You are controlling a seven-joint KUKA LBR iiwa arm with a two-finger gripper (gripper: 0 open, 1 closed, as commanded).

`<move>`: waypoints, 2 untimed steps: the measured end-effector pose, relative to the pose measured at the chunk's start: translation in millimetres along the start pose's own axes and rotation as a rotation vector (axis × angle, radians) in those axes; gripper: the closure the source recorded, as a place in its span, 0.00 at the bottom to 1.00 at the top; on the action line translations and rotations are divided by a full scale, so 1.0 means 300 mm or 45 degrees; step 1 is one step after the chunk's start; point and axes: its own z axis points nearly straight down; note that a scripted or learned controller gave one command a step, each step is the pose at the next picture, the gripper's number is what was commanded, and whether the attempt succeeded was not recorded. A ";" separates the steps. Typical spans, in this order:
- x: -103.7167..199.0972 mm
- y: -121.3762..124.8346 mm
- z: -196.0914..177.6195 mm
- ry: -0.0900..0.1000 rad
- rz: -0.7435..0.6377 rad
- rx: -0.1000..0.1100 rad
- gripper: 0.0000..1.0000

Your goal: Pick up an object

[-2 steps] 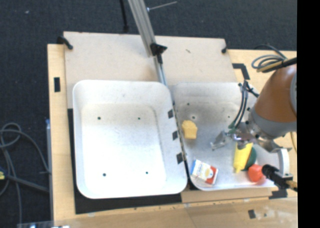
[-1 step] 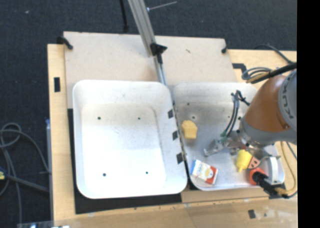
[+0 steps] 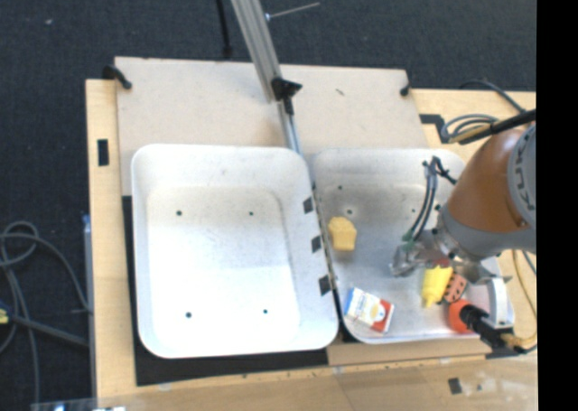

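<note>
Nearest the camera, along the front wall of the right bin (image 3: 411,339), lie a small red-and-white carton (image 3: 369,310) and, off toward the right corner, an orange-red object (image 3: 462,316). Just behind these a yellow object (image 3: 434,284) sits directly under the claw (image 3: 424,265), with a small pinkish piece (image 3: 457,287) touching its right side. Whether the claw is released or clenched I cannot tell: the wrist and the orange band of the arm (image 3: 488,192) cover it from above, and nothing can be made out between its tips.

By my reading, the pick is at the reaching stage. The claw is low over the yellow object, which appears to rest on the bin floor, so closing, gripping and lifting are all left to do.

Further back, a tan-yellow block (image 3: 341,233) lies near the divide between the bins. The left bin (image 3: 149,219) stands beside it on the worktop (image 3: 361,98).

Count: two bins, one arm, and five loose things in the right bin: one carton, one orange-red object, one yellow object, one pinkish piece, one tan-yellow block.
</note>
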 end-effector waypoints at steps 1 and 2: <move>-0.002 0.017 -0.214 -0.002 -0.013 -0.003 1.00; -0.043 0.018 -0.393 -0.003 -0.014 -0.002 1.00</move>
